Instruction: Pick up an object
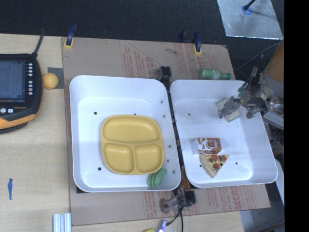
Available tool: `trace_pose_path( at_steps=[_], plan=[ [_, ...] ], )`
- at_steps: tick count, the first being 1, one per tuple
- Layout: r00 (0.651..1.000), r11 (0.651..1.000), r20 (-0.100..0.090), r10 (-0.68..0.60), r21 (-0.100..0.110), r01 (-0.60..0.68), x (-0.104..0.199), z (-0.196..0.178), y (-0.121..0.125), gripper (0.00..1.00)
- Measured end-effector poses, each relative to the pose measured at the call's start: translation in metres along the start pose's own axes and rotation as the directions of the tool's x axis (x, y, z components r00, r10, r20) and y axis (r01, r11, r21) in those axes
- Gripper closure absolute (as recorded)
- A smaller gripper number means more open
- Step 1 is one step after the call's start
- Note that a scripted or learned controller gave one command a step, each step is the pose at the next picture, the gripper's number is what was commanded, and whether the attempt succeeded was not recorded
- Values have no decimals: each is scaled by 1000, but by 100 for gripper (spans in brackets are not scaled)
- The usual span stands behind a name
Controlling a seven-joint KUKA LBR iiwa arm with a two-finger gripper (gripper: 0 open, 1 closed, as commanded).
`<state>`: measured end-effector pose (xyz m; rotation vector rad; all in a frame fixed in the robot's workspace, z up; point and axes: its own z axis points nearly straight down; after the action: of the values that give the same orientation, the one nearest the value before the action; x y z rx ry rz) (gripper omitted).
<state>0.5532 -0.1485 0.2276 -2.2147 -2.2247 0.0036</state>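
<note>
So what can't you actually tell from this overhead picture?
- Gripper: small and blurred in the camera view; whether it grips anything is unclear.
- Arm: cut off at the right.
- Green object: in the left bin, partly hidden behind the yellow tray; its identity is unclear.
- Small carton: print too small to read.

Left bin (82,129): yellow divided tray (131,144) fills the middle, green piece (156,178) at lower right; only margins free. Right bin (270,170): carton (208,144) and pizza slice (214,163) lower centre, grey object (229,108) upper right; upper left floor open.
</note>
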Motion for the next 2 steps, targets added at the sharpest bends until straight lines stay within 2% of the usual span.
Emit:
trace_pose_path(
  at_steps=[1, 2],
  plan=[
    [1000, 1000, 1, 0, 3, 0, -36, 107, 40, 0],
    [1000, 1000, -1, 0, -1, 0, -63, 136, 103, 0]
  ],
)
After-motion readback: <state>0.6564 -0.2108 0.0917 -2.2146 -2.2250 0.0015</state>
